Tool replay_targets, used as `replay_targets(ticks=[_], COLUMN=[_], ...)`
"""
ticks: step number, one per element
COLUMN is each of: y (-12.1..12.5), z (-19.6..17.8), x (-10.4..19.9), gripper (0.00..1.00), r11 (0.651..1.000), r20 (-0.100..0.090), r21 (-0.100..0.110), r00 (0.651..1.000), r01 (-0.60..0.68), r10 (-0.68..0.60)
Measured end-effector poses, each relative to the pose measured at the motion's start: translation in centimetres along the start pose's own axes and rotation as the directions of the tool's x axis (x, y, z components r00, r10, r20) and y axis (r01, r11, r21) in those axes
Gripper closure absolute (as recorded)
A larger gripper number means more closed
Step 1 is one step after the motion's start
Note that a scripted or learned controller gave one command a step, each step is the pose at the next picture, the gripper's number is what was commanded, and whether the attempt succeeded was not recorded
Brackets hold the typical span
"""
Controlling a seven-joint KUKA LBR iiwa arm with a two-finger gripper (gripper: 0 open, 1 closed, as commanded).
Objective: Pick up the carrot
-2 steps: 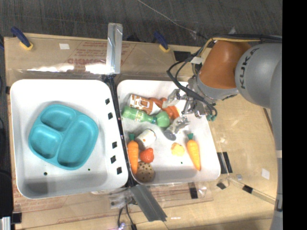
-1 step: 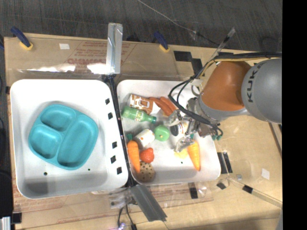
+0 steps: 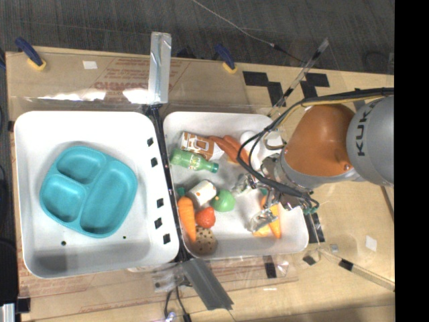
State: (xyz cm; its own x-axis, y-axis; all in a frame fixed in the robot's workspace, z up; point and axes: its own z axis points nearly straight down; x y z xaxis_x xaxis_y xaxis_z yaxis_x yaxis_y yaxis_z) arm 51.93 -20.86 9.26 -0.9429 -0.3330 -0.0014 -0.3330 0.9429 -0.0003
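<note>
Camera view: the claw (image 3: 268,215) sits low in the right bin's (image 3: 221,123) lower right; its opening can't be told. A carrot (image 3: 186,218) lies at the lower left, well apart. Orange lookalikes nearby could draw a wrong grab.

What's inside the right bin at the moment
In the right bin: a green bottle, a small carton, carrots, a red tomato-like piece, a green ball, and the tool. The arm covers the bin's right side.
</note>
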Motion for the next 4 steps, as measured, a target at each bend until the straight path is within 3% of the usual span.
replay_targets(ticks=[1, 2, 3, 4], y=[0.2, -0.3, -0.3, -0.1], z=[-1.1, -11.0, -10.9, -0.4], x=[-0.3, -0.6, -0.5, 0.3], gripper=[1.00, 1.00, 0.00, 0.00], r11=[1.000, 0.905, 0.905, 0.849], r20=[0.003, 0.002, 0.001, 0.003], r21=[0.001, 0.004, 0.001, 0.007], r00=[1.000, 0.905, 0.905, 0.849], r01=[0.010, 0.426, 0.426, 0.528], r10=[-0.010, -0.426, -0.426, -0.528])
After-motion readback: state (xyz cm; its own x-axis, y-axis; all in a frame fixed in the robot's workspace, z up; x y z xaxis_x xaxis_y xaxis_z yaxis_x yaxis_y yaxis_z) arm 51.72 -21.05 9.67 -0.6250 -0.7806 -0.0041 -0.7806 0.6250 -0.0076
